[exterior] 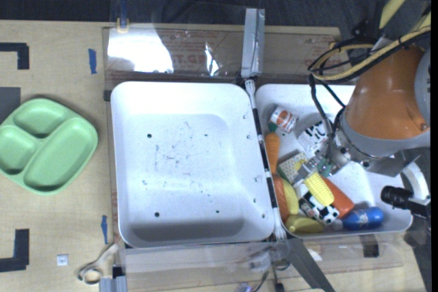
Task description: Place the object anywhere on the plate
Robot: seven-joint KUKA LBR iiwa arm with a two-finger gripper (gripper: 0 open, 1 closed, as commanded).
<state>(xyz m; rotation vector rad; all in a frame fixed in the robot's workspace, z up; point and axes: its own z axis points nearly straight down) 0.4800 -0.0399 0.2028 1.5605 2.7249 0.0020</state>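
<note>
Green plate [46, 145] lies on the bench at 9 o'clock, well apart from the toys. Corn cob [317, 189] and neighbouring items crowd the right bin [356, 174], beneath the gripper [327, 162]; jaw state cannot be told.

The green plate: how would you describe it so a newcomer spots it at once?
Start from the two white bins in the middle of the bench and look left, out onto the bare wood. There lies the green plate, pale mint, rounded, divided into three compartments. Nothing else nearby is green, and it sits apart from the toys piled in the right-hand bin.
</note>
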